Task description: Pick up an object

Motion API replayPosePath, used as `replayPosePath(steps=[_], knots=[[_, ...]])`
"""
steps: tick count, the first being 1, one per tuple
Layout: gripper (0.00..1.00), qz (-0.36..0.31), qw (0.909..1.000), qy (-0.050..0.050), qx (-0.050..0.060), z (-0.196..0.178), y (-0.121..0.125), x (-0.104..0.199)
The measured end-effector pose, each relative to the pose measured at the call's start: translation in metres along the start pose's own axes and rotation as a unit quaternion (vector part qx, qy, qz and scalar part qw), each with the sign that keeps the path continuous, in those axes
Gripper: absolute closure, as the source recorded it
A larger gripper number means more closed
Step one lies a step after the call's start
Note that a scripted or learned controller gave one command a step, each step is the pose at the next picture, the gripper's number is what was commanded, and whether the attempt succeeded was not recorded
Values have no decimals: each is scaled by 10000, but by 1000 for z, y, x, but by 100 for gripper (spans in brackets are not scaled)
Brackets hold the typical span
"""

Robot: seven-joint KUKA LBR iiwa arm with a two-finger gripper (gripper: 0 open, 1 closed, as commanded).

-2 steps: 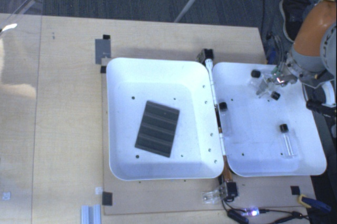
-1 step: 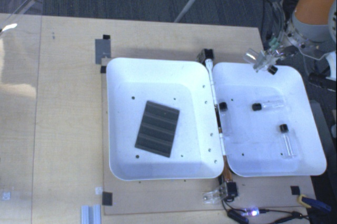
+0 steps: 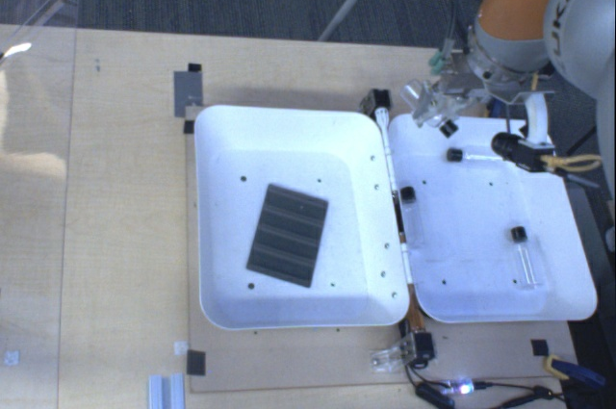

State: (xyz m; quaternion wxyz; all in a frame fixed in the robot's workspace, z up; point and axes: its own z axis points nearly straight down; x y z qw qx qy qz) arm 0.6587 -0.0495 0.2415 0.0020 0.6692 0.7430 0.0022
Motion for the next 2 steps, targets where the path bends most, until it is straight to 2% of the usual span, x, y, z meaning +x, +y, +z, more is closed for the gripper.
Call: replayPosePath(steps=[1,2], knots=[[100,217,9998,0,6,11,15,40],[100,184,9998,-4,-19,0,17,41]])
